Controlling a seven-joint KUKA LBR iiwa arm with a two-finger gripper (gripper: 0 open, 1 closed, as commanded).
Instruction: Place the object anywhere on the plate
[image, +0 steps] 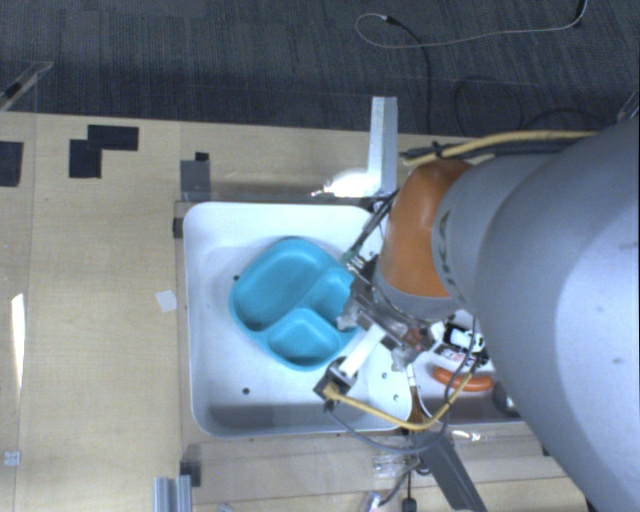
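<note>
A blue plate (290, 300) with two compartments lies in the left white bin (215, 330), toward its middle. My gripper (378, 328) hangs under the orange-banded wrist, right beside the plate's right rim, at the border between the two bins. The wrist and cables hide it from above. An orange-red elongated object (462, 378) lies in the right bin, just right of the gripper, partly covered by the arm and a yellow cable. I see nothing on the plate.
The grey arm (540, 300) covers most of the right bin. A metal post (383, 140) stands behind the bins. Black tape marks (100, 148) lie on the bench at the far left.
</note>
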